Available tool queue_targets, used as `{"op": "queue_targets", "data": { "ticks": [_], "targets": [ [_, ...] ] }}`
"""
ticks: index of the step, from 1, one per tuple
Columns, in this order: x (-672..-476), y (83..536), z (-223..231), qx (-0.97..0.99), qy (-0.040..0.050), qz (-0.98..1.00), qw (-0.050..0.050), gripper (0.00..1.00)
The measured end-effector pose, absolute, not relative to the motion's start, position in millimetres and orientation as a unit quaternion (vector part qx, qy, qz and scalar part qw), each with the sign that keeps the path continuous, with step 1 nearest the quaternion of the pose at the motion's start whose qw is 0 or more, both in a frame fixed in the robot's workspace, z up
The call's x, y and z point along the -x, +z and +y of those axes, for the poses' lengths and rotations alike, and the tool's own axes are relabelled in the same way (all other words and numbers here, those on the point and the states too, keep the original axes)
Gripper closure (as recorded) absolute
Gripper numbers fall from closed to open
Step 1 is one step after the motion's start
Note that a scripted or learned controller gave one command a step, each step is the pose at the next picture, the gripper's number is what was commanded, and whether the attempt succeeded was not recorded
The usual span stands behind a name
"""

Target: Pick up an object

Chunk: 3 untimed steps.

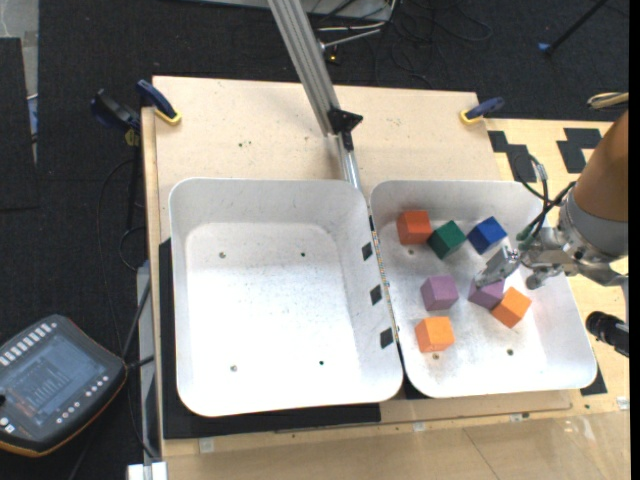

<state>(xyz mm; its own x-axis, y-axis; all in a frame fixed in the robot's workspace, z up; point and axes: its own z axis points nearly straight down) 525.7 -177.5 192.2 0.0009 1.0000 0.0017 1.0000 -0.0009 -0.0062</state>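
Camera view: gripper (497,270), grip state unclear, above purple block (487,294) near right bin (560,368) rim.

Robotics lab: clamped bench board (300,128), teach pendant (50,383), floor cables (420,48).

White bins (190,268) hold orange (434,333), purple (438,292), green (447,238) and blue (487,233) cubes.

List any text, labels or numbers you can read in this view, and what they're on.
No readable text.
Pendant at the lower left: its screen shows lines too small and blurred to read.
Black-and-white pattern on the bench by the right bin: squares, no letters.
Blocks, such as the blue block: no markings visible.
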Motion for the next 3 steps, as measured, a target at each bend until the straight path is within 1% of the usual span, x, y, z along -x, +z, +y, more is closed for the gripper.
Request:
{"op": "queue_targets", "data": {
  "ticks": [1,2,3],
  "targets": [
    [-528.1,133.5,-171.2,0.707,-0.0001,-0.707,-0.001,0.0],
    [-534.8,125.5,-173.4,0.707,-0.0056,-0.707,-0.012,0.0],
    [-535.9,134.4,-172.9,0.707,-0.0067,-0.707,-0.013,1.0]
  ]
}}
